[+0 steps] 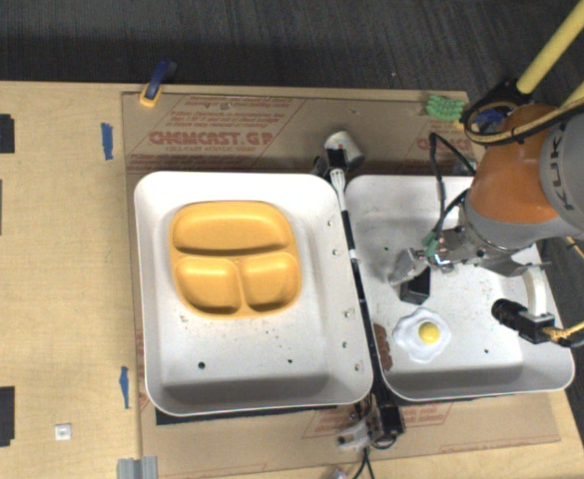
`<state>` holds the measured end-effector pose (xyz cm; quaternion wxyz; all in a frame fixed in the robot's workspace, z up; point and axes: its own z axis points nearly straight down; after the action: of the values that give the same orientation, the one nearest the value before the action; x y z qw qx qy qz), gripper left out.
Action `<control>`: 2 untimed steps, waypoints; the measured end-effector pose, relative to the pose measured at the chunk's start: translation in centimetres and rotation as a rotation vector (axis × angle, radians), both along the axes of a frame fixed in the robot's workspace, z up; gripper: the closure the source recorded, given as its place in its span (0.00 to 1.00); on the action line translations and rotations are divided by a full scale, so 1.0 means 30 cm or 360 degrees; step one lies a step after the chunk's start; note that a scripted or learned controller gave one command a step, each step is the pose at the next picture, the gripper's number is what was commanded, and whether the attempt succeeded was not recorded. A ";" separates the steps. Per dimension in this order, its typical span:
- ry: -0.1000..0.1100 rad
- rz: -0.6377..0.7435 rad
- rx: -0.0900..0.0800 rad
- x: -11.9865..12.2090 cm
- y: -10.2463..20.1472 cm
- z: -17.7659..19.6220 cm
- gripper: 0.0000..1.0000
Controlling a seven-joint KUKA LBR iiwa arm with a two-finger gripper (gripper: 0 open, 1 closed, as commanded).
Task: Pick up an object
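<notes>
A toy fried egg [421, 335], white with a yellow yolk, lies flat near the front of the right bin [491, 372]. My gripper [411, 273] is low over the middle of that same bin, just behind the egg and slightly to its left, with a small gap between them. The grey arm with its orange band [506, 183] comes in from the right and covers the bin's back right part. I see nothing held in the gripper.
The left bin [162, 297] holds a yellow plate with three compartments [237, 257] toward its back. A rim [356, 287] divides the two bins. Brown cardboard [222, 128] lies behind the bins, with a blue clip [155, 85] at its back left.
</notes>
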<state>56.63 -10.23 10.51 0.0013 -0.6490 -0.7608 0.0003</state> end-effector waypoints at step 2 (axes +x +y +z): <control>-0.0010 0.0103 -0.0002 -0.019 -0.095 -0.064 0.00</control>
<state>56.07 -13.10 8.60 -0.0015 -0.6240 -0.7815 -0.0012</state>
